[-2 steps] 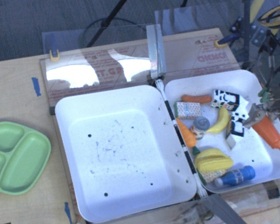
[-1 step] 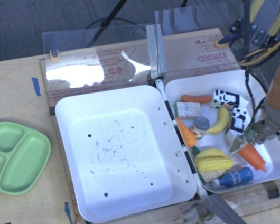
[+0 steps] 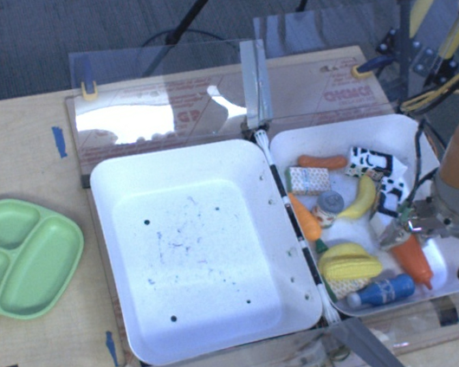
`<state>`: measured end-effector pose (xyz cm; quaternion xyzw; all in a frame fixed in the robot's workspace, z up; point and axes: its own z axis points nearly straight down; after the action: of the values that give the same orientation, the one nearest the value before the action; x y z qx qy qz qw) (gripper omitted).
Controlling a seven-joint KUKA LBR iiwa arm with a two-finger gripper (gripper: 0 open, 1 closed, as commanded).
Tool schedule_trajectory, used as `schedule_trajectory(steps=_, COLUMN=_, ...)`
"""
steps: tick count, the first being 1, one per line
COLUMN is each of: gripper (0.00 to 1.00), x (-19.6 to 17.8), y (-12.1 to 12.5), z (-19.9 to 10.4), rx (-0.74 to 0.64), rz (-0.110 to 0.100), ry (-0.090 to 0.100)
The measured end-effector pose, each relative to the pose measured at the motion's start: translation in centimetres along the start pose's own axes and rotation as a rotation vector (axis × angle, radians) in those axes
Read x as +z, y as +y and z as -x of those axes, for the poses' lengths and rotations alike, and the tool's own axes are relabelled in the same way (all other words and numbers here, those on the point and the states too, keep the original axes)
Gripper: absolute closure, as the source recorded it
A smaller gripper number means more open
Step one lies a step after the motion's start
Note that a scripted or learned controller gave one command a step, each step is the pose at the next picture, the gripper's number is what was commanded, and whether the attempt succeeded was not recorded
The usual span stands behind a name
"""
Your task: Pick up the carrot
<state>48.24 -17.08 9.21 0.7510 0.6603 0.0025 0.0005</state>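
An orange-red carrot [image 3: 413,261] lies in the right bin [image 3: 413,126] near its front right corner, with its tapered tip pointing toward the front. My gripper [image 3: 401,230] hangs right over the carrot's thick end, reaching in from the right under the grey wrist and orange band. From this angle I cannot tell whether it touches the carrot. A second orange, carrot-like piece [image 3: 305,218] lies along the right bin's left wall.
The right bin also holds a banana [image 3: 359,199], a corn cob [image 3: 348,263], a blue bottle [image 3: 380,291], a red-orange piece [image 3: 322,162], a patterned packet [image 3: 309,178] and black-and-white items [image 3: 373,162]. The left bin [image 3: 115,181] sits beside it. A green divided plate [image 3: 19,256] rests at far left.
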Motion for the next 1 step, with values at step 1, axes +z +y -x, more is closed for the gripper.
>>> schedule_trajectory(steps=1, gripper=1.0, x=0.12, y=0.42, z=0.91, rx=0.384, rz=0.01, ry=0.0)
